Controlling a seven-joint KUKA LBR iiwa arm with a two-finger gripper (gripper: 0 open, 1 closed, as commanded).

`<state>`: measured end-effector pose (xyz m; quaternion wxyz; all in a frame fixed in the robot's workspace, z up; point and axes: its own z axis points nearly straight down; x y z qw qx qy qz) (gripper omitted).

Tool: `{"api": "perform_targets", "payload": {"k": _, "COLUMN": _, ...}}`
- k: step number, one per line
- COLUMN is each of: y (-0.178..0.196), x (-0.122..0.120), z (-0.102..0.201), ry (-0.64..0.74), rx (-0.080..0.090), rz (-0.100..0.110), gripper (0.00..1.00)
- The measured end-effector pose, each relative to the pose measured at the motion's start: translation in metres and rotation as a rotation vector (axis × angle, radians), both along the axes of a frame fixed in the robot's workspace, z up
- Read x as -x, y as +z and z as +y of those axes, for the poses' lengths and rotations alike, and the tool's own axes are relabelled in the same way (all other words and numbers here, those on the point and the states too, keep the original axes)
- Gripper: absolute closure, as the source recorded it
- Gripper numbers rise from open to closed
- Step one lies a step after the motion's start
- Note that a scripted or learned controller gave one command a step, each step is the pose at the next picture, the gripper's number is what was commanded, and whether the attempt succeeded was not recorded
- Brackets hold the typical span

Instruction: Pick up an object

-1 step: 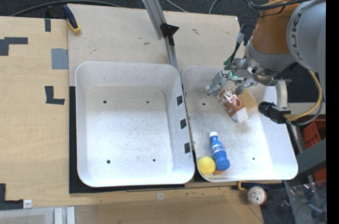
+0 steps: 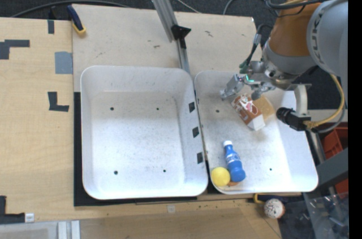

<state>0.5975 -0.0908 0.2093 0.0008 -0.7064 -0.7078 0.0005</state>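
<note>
My gripper [image 2: 236, 88] hangs over the back part of the right bin [image 2: 294, 173], reaching in from the right under the grey wrist with the orange band. A brown and red carton with a white end [image 2: 253, 110] lies tilted just in front and to the right of the gripper, close to it; I cannot tell whether they touch. Nearer the front of the same bin lies a small blue bottle with a white cap [image 2: 232, 162]. A yellow ball [image 2: 220, 177] rests against the bottle at the bin's front left corner.
The left bin [image 2: 102, 176] stands beside the right one, with a raised rim between them. A slanted metal rail [image 2: 161, 0] crosses the bench behind the bins. A small pale ball [image 2: 274, 208] sits outside the right bin's front edge. Black cables trail at the right.
</note>
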Motion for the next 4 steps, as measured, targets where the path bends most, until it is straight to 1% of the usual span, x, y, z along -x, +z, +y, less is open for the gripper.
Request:
{"api": "perform_targets", "payload": {"k": 1, "y": -0.046, "x": -0.001, "z": -0.006, "ry": -0.001, "rx": 0.001, "rz": 0.005, "gripper": 0.00}}
{"api": "perform_targets", "payload": {"k": 2, "y": -0.092, "x": -0.002, "z": 0.000, "ry": 0.000, "rx": 0.000, "rz": 0.005, "gripper": 0.00}}
{"api": "perform_targets", "payload": {"k": 3, "y": -0.122, "x": -0.001, "z": 0.001, "ry": 0.000, "rx": 0.002, "rz": 0.000, "gripper": 0.00}}
{"api": "perform_targets", "payload": {"k": 4, "y": -0.111, "x": -0.001, "z": 0.002, "ry": 0.000, "rx": 0.001, "rz": 0.000, "gripper": 1.00}}
